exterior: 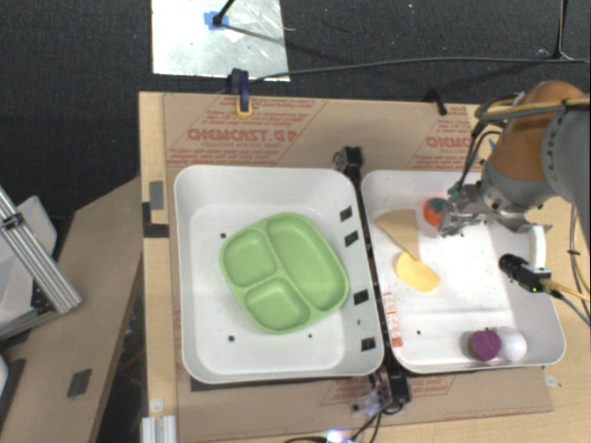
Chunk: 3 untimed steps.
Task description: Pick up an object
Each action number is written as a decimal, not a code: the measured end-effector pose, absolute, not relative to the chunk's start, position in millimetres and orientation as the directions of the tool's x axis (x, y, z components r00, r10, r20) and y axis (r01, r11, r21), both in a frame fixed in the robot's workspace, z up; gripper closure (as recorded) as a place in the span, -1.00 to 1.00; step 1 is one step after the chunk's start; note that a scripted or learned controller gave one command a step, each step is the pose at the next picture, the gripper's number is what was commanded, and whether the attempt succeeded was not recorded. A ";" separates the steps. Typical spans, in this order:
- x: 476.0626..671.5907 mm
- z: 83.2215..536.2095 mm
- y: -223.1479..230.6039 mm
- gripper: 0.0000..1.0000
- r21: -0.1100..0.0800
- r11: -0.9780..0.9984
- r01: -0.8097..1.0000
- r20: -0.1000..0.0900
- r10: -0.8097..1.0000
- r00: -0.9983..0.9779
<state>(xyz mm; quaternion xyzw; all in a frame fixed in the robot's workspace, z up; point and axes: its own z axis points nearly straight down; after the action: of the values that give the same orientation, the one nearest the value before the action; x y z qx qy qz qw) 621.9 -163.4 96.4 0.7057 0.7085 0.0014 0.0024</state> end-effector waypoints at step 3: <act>638.0 258.0 -185.2 1.00 0.007 0.005 1.000 -0.002 1.000 -0.005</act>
<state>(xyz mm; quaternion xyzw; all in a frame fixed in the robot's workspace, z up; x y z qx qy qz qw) 638.0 -185.2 258.0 0.7054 0.7088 0.0017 0.0034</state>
